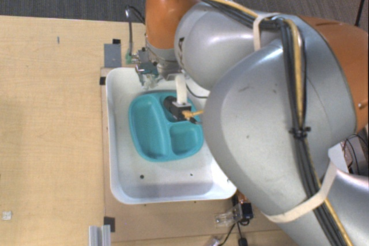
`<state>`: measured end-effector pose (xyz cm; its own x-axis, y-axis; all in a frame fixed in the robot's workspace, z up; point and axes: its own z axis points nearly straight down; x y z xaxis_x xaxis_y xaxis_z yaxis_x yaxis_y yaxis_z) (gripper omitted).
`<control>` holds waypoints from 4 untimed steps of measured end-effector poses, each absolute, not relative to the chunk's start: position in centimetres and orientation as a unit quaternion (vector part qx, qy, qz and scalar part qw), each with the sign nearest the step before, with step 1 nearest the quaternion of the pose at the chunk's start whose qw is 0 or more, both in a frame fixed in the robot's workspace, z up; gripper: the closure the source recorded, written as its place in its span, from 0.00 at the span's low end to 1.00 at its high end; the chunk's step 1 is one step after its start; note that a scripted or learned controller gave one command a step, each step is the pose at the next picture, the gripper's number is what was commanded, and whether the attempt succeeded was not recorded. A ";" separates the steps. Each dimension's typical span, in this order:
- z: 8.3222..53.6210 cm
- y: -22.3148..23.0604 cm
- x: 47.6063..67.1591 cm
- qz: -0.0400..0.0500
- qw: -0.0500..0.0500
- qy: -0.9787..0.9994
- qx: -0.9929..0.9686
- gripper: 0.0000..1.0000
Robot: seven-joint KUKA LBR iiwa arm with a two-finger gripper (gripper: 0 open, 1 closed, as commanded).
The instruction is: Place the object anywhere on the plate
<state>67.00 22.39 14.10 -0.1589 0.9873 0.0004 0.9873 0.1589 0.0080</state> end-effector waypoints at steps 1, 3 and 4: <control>8.9 23.1 67.0 0.004 0.003 0.766 0.643 1.00; 17.4 22.5 57.8 0.000 -0.001 0.739 0.674 1.00; 18.2 16.3 60.6 0.002 0.002 0.825 0.565 1.00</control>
<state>60.60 16.25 18.22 -0.3615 0.9324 -0.0004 0.9324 0.3615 0.0048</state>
